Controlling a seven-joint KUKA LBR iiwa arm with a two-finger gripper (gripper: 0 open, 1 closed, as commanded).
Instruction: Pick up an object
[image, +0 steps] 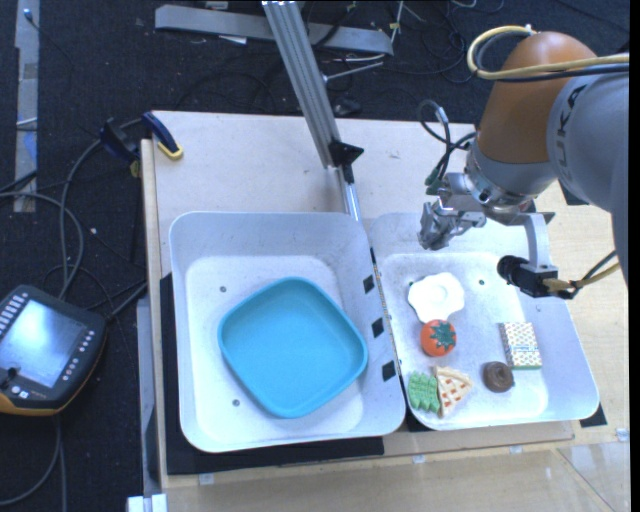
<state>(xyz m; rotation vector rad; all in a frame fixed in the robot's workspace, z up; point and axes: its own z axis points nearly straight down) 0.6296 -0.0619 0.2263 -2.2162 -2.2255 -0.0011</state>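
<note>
Grey arm w/ orange band comes in from the right; its two-finger gripper (436, 236) hangs over the far-left corner of the right white bin (570, 390). Can't tell how the jaws stand; nothing visible between them.

Relative to the red toy tomato (438, 337) in that bin: white fried-egg toy (436, 295) just beyond it, green leafy piece (422, 391) and pizza-slice toy (453, 389) nearer the camera, brown round donut-like piece (497, 376) and pale patterned rectangular block (521, 345) to its right.

Left white bin (200, 250) holds a shallow blue plastic tray (291, 345).
</note>
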